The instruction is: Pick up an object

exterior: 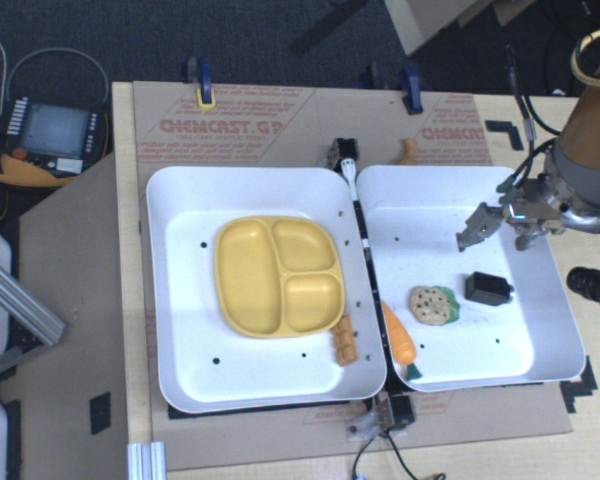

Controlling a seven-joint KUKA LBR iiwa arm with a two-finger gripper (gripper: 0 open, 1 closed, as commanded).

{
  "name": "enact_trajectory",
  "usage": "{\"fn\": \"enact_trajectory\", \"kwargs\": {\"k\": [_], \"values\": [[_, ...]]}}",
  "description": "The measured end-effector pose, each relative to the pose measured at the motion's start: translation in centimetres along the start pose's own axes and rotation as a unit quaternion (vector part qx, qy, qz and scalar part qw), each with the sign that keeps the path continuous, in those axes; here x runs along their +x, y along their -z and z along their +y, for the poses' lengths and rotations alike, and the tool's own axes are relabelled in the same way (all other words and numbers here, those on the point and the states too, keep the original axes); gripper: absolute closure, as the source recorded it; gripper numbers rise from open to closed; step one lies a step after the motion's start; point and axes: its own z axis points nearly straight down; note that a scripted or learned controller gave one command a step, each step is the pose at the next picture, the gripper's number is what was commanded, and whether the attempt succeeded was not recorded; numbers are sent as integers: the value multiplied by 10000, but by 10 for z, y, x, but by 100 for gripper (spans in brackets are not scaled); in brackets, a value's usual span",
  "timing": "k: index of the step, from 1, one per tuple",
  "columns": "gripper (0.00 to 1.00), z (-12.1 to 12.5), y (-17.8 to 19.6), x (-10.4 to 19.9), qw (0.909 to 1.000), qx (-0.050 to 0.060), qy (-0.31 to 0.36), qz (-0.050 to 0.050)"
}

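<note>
Bright, even overhead light falls on the two white bins [435, 280], whose plastic nears overexposure, with a paler sheen across the left bin's floor. Shadows are short and soft, hugging the yellow tray [278, 274]. The dark floor [230, 23] beyond stays dim. Focus is slightly soft overall; a glaring highlight burns at the top edge.
</note>
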Motion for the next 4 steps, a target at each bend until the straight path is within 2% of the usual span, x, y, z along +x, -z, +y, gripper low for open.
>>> {"fn": "enact_trajectory", "kwargs": {"k": [1, 4], "values": [[0, 2, 7, 0, 10000, -67, 17, -10], [0, 13, -126, -7, 10000, -42, 15, -1]]}}
